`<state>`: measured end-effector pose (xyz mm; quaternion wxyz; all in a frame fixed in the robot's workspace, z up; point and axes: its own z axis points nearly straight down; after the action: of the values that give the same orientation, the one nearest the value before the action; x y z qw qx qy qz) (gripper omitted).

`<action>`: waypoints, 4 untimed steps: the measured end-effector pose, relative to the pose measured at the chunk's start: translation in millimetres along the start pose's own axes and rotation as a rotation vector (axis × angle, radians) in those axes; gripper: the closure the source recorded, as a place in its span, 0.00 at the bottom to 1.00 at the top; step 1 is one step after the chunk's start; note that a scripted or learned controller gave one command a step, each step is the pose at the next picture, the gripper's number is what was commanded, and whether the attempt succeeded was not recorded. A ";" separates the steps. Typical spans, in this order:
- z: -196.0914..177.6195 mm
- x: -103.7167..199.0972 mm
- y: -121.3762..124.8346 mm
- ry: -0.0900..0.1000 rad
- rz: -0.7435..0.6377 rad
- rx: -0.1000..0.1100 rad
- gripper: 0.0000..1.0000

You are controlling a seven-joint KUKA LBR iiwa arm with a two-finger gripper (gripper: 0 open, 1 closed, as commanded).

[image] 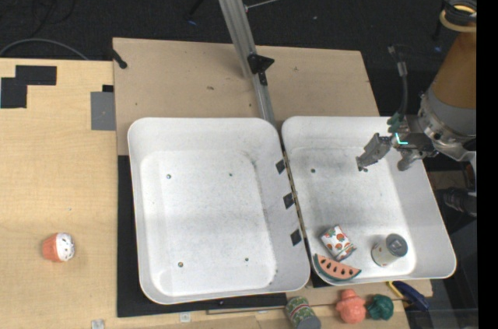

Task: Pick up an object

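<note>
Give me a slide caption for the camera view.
Hand above right bin; carton, cylinder, watermelon slice along its near edge.

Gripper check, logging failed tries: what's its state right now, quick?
Gripper: open, holding nothing, above the right bin.

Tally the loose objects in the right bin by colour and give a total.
Red and white: 1, the small carton
Red and green: 1, the watermelon slice
Grey: 1, the cylinder
Total: 3, all near the front of the right bin
</note>
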<state>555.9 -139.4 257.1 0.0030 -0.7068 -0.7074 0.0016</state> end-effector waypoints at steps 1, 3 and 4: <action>-1.7 -0.9 0.5 -0.001 0.002 -0.004 0.00; 118.4 2.9 8.6 0.000 0.003 0.002 0.00; 166.3 3.5 9.5 -0.002 0.004 -0.006 0.00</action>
<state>564.3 -135.6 90.7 0.0001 -0.7081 -0.7062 0.0004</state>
